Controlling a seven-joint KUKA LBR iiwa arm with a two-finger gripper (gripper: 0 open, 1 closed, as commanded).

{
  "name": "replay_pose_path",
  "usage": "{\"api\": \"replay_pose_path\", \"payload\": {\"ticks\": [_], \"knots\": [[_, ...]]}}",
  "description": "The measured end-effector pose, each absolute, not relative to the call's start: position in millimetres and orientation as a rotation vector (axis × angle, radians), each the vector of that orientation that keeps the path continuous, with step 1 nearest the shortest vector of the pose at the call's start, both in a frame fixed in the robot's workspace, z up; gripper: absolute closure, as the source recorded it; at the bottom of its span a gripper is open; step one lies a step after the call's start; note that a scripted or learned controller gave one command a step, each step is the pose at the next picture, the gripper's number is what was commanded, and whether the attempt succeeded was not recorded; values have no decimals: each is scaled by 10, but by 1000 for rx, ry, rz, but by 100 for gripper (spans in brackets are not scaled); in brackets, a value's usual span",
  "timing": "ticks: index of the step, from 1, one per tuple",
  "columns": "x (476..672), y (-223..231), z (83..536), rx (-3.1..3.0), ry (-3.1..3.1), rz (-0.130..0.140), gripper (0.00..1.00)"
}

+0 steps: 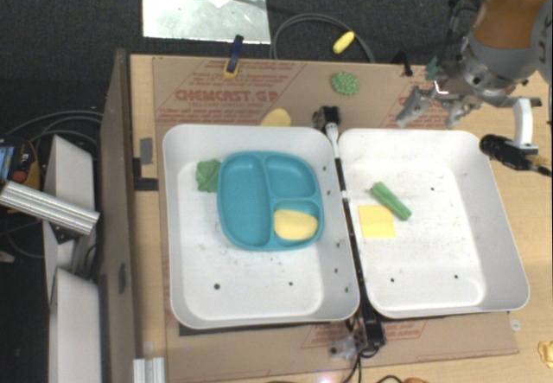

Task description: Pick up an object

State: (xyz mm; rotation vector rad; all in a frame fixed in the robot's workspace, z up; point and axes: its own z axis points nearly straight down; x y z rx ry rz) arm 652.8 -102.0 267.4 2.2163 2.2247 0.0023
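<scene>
since the gripper point(436, 109) sits above the right bin's point(484, 286) far rim, jaws spread and holding nothing, the green stick point(390, 201) lies down-left of it inside that bin, long axis diagonal, touching a yellow square point(377, 221). left bin point(251, 303) holds a blue divided plate point(251, 208) with a yellow lump point(295, 224), and a green leafy piece point(207, 175) beside it.

Arm seen at the upper right, raised, with the gripper pointed downward.

The grey arm point(510, 35) is seen entering from the upper right corner, its orange band point(510, 5) lying above the grey wrist housing. The gripper point(436, 107) is carried below the wrist, toward the lower left. Its two fingers point(415, 109) are seen spread apart, and nothing is held between them. Cables are looped along the wrist's left side.
</scene>
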Motion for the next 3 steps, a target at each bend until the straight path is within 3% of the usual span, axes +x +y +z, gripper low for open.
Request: {"api": "replay_pose_path", "payload": {"ticks": [1, 2, 3], "knots": [[6132, -1172, 1661, 2228, 2226, -9, 0], [6203, -1048, 1007, 2219, 2228, -3, 0], [6071, -1085, 840, 2221, 2223, -1, 0]]}}
